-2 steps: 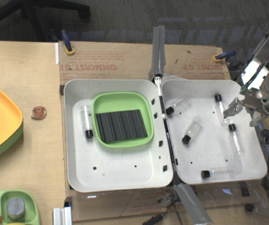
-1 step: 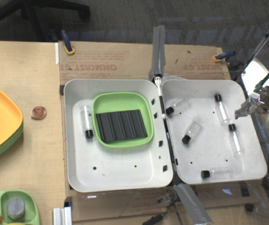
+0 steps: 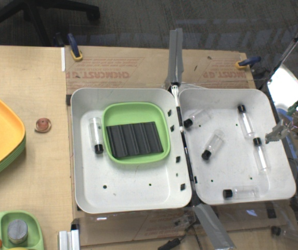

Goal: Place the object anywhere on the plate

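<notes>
A green square plate (image 3: 111,116) sits in the upper part of the left bin (image 3: 128,191). A dark grey ribbed block (image 3: 134,139) lies flat on the plate. Just left of the plate, on the bin floor, lies a clear vial (image 3: 94,132) with a black cap. Several more clear black-capped vials are scattered in the right bin (image 3: 227,171), among them one (image 3: 213,145) near its middle and one (image 3: 261,155) near its right wall. My gripper (image 3: 276,132) hangs at the right rim of the right bin, just right of a vial's cap, and I see nothing held in it.
A metal divider (image 3: 176,61) runs between the bins at the back. On the wooden bench to the left are stacked yellow plates (image 3: 0,134), a small brown disc (image 3: 43,124) and a green compartment tray (image 3: 13,230). Clamps (image 3: 75,50) hold the cardboard.
</notes>
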Robot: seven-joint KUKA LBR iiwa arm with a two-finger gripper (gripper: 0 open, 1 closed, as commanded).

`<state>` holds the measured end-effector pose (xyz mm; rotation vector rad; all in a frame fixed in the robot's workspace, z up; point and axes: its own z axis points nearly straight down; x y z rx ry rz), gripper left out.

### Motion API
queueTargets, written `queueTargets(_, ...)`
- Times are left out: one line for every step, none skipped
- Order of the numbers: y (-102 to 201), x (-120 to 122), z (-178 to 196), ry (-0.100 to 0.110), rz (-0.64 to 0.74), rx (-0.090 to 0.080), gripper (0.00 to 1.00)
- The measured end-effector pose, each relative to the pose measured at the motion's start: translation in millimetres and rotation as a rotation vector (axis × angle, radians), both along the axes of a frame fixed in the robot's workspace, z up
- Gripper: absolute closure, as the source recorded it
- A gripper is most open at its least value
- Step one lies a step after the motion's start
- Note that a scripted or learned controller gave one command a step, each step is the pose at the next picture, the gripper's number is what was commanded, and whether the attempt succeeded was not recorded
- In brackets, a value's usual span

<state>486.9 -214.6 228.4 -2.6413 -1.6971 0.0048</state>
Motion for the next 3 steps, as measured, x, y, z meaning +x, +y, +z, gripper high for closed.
queueTargets(8.4, -9.4, -3.4, 0.000, -0.064, 0.001, 0.00)
queueTargets(3.8, -9.8, 5.3, 0.001, -0.146, -0.001, 0.00)
queueTargets(4.2, -8.0, -17.0, 0.002, -0.175, 0.000, 0.00)
